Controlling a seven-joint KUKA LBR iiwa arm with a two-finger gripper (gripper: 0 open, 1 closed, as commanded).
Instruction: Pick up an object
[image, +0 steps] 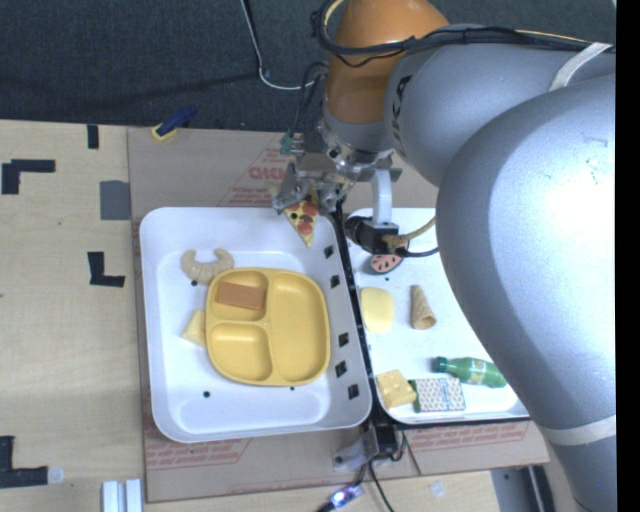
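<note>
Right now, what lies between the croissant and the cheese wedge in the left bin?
In the camera view, nothing lies between the croissant and the cheese wedge: bare white floor of the left bin, with the yellow divided plate bordering on the right.

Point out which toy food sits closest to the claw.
The pizza slice, hanging right at the claw above the left bin's far edge. The croissant, the ice cream cone and the green bottle lie farther off.

A pale wood counter (60, 330) carries black angular marks (98, 268) and a grey patch (114, 199). A cardboard sheet (210, 165) with red print lies on it. Beyond the far edge is dark carpet-like floor (120, 50), crossed by a thin cable (262, 60).
</note>
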